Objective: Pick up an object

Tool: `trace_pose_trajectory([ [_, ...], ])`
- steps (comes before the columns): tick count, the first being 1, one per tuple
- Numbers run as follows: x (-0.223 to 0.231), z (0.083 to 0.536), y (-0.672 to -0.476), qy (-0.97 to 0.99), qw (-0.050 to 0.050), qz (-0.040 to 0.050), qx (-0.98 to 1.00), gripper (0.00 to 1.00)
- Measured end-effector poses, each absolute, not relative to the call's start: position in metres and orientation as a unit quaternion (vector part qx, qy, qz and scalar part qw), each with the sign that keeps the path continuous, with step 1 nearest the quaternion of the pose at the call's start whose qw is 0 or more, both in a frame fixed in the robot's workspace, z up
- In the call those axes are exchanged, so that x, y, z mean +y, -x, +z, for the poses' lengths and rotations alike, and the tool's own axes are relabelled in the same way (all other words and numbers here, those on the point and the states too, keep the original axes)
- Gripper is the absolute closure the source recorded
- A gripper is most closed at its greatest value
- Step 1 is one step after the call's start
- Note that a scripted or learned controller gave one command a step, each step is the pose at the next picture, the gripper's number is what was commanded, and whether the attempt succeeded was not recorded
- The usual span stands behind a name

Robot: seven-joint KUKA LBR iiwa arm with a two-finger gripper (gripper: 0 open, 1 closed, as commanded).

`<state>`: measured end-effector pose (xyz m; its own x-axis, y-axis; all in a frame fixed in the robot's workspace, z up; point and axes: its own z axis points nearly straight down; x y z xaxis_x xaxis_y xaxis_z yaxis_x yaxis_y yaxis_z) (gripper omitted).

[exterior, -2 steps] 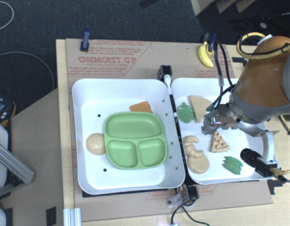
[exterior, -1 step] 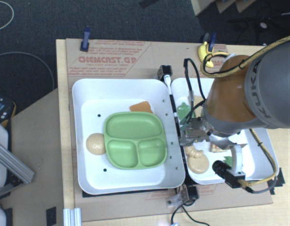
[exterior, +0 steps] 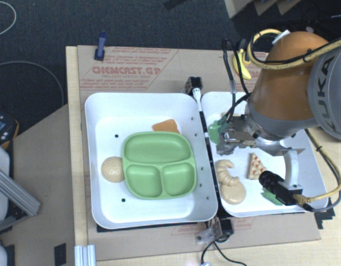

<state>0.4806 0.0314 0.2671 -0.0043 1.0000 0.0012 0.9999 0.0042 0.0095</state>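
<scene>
A: Camera view puts the jaws (exterior: 232, 137) low in the right bin (exterior: 311, 204), by its left wall; I cannot tell how far apart they stand, nor whether they grip anything.

B: Nearest candidates?

A: Just below them, a beige croissant toy (exterior: 230, 180); beside it a pizza slice (exterior: 254, 165). Both look light, stiff, smooth plastic. I'd pinch the croissant across its narrow middle.

B: Farther out?

A: Left bin (exterior: 98, 148): green divided plate (exterior: 159, 164), awkward.
</scene>
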Motion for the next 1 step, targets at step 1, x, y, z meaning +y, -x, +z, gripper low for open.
trace_pose_trajectory([
  [1,0.042,0.4032,-0.481,-0.706,0.005,0.0075,0.708,1.0],
])
